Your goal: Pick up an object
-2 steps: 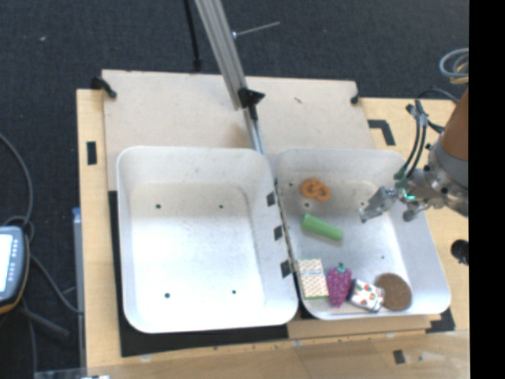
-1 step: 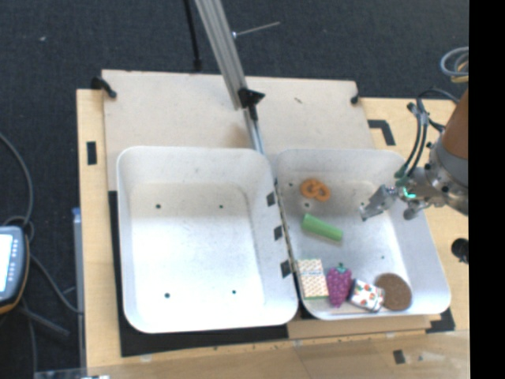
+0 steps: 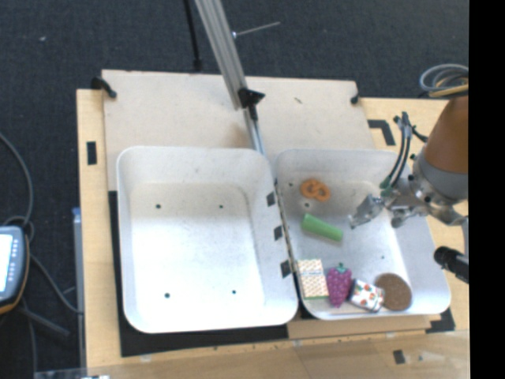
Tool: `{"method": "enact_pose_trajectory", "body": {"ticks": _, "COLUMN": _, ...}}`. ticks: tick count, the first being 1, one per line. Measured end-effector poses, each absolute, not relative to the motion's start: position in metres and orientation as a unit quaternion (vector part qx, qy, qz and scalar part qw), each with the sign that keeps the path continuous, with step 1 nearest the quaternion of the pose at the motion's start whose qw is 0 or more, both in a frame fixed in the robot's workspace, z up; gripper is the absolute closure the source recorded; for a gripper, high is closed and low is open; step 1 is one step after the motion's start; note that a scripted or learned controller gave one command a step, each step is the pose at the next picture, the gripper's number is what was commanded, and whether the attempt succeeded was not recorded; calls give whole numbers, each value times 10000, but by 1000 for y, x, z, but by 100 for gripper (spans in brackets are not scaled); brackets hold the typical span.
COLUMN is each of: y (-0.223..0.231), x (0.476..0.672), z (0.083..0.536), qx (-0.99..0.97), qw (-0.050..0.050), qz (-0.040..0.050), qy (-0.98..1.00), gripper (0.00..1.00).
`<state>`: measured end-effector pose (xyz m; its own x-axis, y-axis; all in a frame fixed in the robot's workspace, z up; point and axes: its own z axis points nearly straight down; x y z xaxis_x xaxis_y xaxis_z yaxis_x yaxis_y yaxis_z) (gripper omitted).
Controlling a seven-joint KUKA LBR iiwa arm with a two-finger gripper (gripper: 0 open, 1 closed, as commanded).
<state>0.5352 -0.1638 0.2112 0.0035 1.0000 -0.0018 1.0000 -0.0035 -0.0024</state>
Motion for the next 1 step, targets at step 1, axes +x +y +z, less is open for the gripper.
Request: {"method": "enact_pose_trajectory", "body": {"ticks": 1, "y": -166, "x": 545, "z": 158, "qx": -7084, "qw": 7, "qz": 19, "qy": -7058, "gripper": 0}}
